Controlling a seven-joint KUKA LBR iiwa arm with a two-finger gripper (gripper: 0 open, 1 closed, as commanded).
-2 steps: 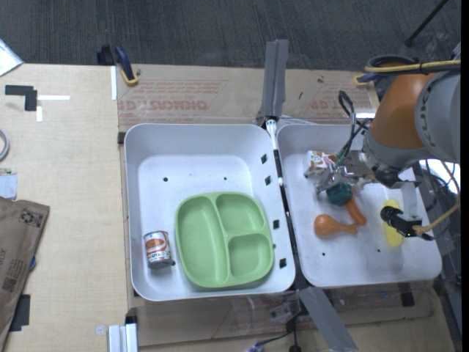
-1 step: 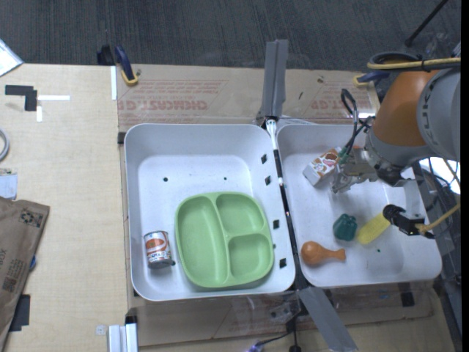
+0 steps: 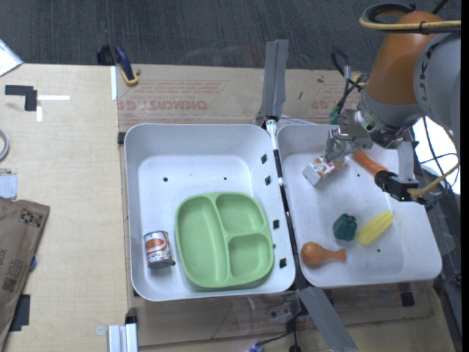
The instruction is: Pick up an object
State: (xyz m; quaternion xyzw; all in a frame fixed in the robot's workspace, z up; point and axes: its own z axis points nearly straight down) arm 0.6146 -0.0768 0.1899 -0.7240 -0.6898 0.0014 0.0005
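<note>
The metal claw (image 3: pixel 335 151) sits just above a small boxy carton (image 3: pixel 320 169) in the right bin (image 3: pixel 410 266); whether it grips, I cannot tell. Nearby lie a knobbly yellow corn cob (image 3: pixel 374 226) and a smooth orange gourd (image 3: pixel 321 254).

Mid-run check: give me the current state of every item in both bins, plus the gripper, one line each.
green divided tray: flat in left bin, compartments empty.
can: in left bin, beside the tray.
small carton: right bin, tilted, at the gripper's tip.
carrot: lying in right bin.
green pepper: resting, untouched.
corn: lying beside the pepper.
orange gourd: lying near front wall.
gripper: low over the carton; grasp unclear.
</note>
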